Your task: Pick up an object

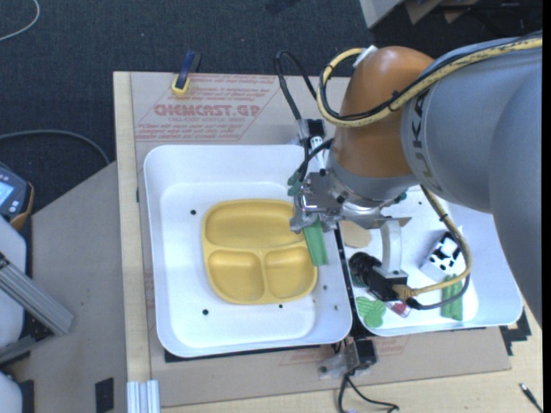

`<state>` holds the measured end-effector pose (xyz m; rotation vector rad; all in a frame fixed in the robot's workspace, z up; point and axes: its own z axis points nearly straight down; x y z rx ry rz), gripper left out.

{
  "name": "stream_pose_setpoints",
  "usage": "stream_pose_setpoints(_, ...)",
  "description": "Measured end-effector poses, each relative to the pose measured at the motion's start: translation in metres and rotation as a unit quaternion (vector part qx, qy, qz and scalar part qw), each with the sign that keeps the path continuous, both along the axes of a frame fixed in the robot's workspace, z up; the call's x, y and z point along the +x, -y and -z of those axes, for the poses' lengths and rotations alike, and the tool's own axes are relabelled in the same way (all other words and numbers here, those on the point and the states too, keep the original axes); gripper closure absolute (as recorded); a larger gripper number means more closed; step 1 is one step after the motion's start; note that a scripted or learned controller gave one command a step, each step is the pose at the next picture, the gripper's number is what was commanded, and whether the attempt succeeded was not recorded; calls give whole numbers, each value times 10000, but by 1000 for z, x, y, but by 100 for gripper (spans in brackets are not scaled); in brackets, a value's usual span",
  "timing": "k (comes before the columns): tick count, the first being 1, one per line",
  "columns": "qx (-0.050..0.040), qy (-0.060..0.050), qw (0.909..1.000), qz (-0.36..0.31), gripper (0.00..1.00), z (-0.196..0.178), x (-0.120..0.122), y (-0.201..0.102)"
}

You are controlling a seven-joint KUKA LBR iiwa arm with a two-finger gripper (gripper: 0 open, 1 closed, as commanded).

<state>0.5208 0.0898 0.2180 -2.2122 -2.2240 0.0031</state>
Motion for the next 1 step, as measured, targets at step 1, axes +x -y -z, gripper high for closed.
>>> stream_pose_setpoints(1, -7, 35, 10000, 19, 100, -11, 2, -5)
